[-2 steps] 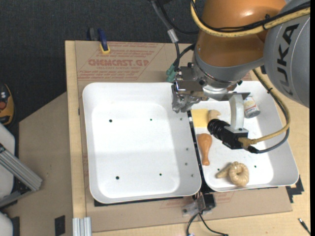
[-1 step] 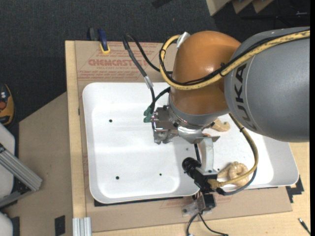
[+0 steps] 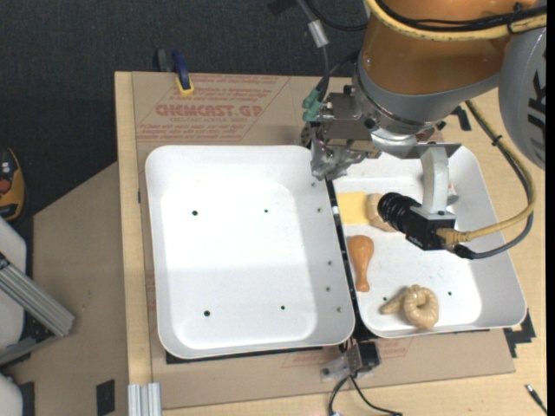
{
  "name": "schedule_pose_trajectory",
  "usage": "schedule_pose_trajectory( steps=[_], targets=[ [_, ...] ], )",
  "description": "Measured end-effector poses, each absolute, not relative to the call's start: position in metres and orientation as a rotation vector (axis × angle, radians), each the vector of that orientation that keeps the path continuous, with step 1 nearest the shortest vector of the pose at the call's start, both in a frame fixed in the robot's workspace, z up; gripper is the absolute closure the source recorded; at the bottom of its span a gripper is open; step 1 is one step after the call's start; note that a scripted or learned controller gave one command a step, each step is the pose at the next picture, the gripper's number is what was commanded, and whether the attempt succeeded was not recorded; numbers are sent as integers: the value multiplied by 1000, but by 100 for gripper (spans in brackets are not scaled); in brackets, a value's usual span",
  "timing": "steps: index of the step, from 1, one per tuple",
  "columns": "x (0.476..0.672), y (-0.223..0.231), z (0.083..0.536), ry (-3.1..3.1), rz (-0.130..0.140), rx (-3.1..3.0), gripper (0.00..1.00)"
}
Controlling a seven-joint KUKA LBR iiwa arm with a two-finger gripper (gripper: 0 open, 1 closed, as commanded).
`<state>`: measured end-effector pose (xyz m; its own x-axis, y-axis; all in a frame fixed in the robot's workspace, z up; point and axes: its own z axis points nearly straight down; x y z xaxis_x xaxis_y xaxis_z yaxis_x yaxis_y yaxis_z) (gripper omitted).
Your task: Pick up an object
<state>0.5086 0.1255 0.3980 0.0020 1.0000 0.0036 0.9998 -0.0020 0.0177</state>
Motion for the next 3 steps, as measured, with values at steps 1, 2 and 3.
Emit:
schedule_pose_trajectory(
  steps=[1,2,3],
  targets=[
    [485,88,395,2218,-3,2227,100],
    [479,161,461,2229,15,2210,100],
    [476,228,317,2234,-24,2219,100]
  ],
)
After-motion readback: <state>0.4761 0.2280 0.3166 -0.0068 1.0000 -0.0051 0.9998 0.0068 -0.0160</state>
